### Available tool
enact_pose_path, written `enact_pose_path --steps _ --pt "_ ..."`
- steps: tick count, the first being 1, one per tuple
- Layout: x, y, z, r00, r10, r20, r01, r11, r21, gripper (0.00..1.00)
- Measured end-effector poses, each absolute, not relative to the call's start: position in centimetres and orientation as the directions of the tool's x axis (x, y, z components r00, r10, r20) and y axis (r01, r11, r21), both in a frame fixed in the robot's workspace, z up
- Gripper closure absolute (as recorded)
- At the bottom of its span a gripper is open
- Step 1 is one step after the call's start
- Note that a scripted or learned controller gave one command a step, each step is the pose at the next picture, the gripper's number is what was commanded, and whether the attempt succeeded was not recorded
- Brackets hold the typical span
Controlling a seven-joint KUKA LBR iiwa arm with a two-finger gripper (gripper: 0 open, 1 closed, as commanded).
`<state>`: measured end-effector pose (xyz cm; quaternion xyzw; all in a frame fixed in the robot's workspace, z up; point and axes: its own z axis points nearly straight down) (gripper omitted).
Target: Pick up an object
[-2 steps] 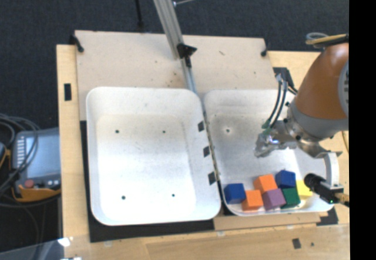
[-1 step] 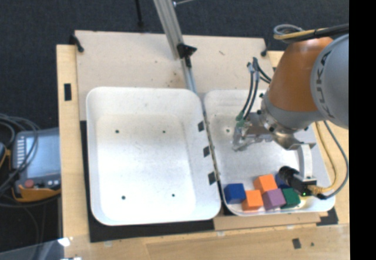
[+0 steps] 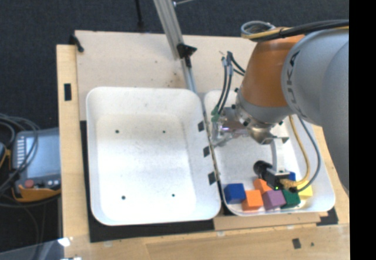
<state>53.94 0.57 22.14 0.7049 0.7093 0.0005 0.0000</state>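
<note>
Arm comes in from the right, wrist over the middle of the right bin, on the side nearest the left bin. The gripper sits below the orange band and is mostly hidden by the wrist body, so can't tell whether it's spread or closed, or whether it's pinching anything.

Pick candidates are all bunched in the right bin's near corner. A row runs along the near wall: blue block closest to the left bin, then orange block, purple block, green block, yellow block. They're touching or just beside each other. A second orange block sits just behind the orange/purple pair.

The gripper is apart from the cluster, on its far side.

The bins sit side by side, rims close together. An aluminium bar slants down from the top of the view toward the gap between them.
</note>
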Motion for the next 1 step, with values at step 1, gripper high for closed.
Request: enact_pose_path --steps 1 --pt "54.72 5.4 22.87 -0.008 1.0 0.002 1.0 0.008 0.001 1.0"
